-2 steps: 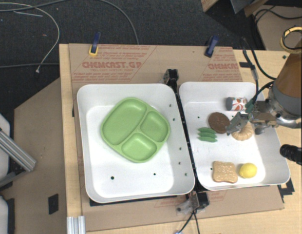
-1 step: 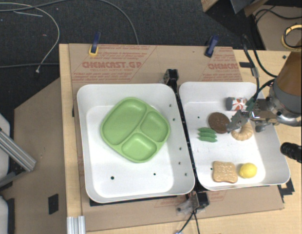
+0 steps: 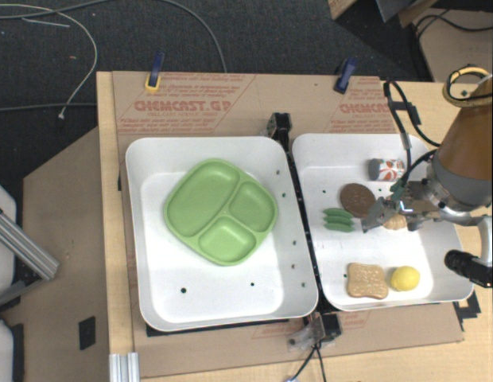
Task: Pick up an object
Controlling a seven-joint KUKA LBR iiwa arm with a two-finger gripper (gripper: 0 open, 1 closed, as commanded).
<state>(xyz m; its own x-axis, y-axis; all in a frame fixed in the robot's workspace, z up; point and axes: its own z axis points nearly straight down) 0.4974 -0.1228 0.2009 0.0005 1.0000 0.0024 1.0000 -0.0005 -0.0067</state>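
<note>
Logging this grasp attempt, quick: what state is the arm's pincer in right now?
Pincer: low in the right white bin, beside the round brown disc; open or shut cannot be told.

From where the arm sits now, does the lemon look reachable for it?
Probably yes. The lemon lies uncovered in the right bin, just below the end effector, apart from the cracker beside it. Nothing stands between them.

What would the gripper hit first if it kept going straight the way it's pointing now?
Reaching leftward from the right, the gripper points at the green bean pieces in the right bin, so those look first in line. The brown round patty sits just beside that path; height above the bin is unclear.
</note>
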